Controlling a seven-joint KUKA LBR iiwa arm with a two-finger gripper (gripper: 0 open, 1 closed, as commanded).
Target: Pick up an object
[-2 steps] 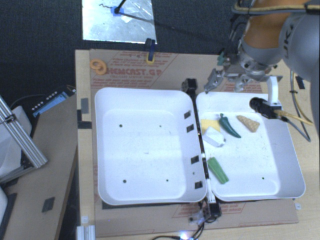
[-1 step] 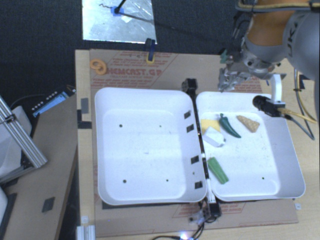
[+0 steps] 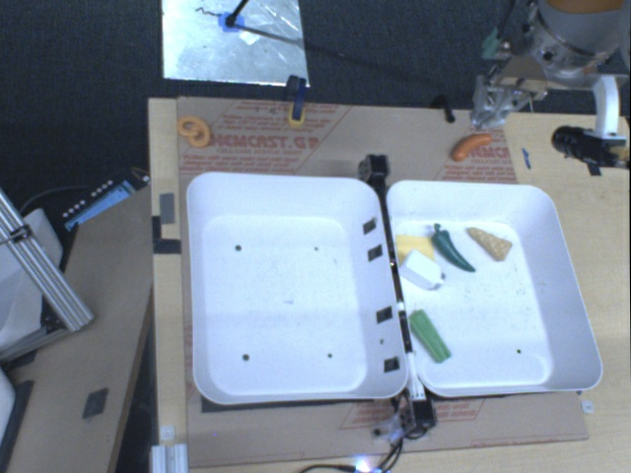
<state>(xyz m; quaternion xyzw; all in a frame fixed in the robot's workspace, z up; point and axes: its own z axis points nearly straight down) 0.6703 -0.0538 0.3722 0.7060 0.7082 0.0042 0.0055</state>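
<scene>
- Camera view: gripper (image 3: 490, 116) hangs above the bench behind the right bin (image 3: 552, 215); finger state can't be told.
- An orange sausage-shaped piece (image 3: 471, 146) lies just beside it.

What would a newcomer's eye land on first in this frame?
Probably the cluster of small things in the right bin: a dark green pepper, a tan wedge, a white block against a yellow piece, and a light green piece nearer the front. Next, the gripper hanging beyond that bin's far edge, just above an orange sausage-shaped item on the board.
</scene>
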